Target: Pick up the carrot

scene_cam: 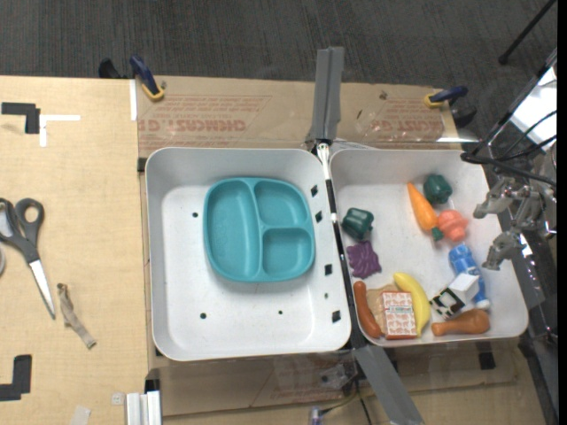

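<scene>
pincer [507, 224] sits at right bin's [399, 162] right edge, over the rim, nothing between it; released or clenched, cannot tell. step looks like pre-approach, no reach made yet. next move likely: swing left into the bin, line up along carrot [422, 206] axis, drop, close. carrot lies near bin's back right corner, orange, tapered, slanted, dark green top [437, 187] just beside its upper end, peach-orange toy [451, 225] touching its lower right. crowded, so a clean pinch may be tricky.
</scene>
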Motion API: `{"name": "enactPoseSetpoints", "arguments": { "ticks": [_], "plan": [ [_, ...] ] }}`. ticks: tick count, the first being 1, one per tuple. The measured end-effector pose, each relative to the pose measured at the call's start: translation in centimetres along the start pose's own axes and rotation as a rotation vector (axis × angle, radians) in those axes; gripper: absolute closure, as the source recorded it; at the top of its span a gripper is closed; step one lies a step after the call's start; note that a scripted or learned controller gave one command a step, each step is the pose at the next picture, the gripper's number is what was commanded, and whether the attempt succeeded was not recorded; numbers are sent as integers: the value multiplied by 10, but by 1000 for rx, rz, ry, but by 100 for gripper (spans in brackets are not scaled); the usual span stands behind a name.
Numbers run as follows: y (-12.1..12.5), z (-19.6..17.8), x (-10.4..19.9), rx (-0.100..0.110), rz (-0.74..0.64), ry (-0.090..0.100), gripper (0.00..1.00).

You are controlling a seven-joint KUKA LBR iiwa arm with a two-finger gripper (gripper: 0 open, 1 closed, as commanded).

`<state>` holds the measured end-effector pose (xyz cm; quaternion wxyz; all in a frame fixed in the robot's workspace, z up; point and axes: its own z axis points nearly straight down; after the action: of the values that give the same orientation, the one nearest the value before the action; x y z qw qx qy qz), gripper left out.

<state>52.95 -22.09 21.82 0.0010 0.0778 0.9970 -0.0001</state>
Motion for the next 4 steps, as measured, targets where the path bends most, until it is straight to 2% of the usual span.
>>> {"name": "enactPoseSetpoints", "arguments": {
  "ticks": [1, 2, 3, 4],
  "plan": [
    [22, 62, 9, 0, -49, -2, 0],
    [38, 109, -58, 2, -108, -15, 0],
    [73, 124, -72, -1, -100, -5, 0],
    [73, 113, -74, 1, -103, -12, 100]
  ]
}}
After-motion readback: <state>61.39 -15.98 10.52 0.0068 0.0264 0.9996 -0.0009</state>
